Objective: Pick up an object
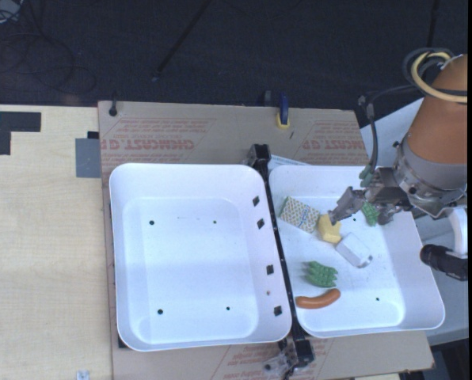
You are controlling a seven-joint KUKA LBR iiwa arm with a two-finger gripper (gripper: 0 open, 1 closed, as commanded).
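My gripper [358, 207] hangs over the upper middle of the right bin [422, 311], reaching in from the right under the orange wrist band. Just left of and below it lies a yellow piece [329, 229]. A small green piece [371, 213] sits right at the gripper; whether it is gripped or lying underneath is unclear. A patterned flat pad [299, 213] lies left of the yellow piece. Below are a white block [353, 252], a green leafy toy [321, 274] and an orange sausage [317, 298].
The left bin [129, 212] stands beside the right one, with a black divider with clips [269, 244] between them. Both bins rest on a cardboard sheet [188, 133]. A black handle [444, 261] juts in at the right edge.
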